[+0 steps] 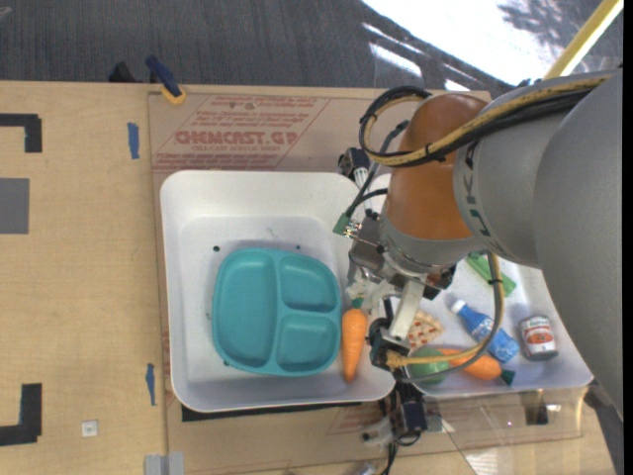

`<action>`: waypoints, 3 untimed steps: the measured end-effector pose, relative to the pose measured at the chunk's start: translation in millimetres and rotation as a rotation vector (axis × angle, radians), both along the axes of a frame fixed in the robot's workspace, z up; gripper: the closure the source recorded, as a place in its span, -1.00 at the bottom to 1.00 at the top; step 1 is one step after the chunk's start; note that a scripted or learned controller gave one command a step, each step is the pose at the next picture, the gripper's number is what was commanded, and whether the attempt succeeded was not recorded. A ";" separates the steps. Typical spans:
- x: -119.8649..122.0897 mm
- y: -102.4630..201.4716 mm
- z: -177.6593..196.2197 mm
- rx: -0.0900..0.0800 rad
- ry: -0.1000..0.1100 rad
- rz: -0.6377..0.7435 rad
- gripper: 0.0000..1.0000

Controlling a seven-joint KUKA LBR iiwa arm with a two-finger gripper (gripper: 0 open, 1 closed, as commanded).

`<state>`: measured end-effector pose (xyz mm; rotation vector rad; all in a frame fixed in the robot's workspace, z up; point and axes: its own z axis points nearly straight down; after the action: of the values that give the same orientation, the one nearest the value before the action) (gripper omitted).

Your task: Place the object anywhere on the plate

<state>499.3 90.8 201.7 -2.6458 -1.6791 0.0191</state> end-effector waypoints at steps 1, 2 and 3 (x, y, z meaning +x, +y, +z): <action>-0.2 -0.1 -0.4 0.000 0.001 -0.001 -1.00; -0.2 -0.1 -0.4 0.000 0.001 -0.001 -1.00; -0.2 -0.1 -0.3 0.000 0.001 -0.001 -1.00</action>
<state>499.1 90.7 201.3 -2.6461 -1.6776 0.0204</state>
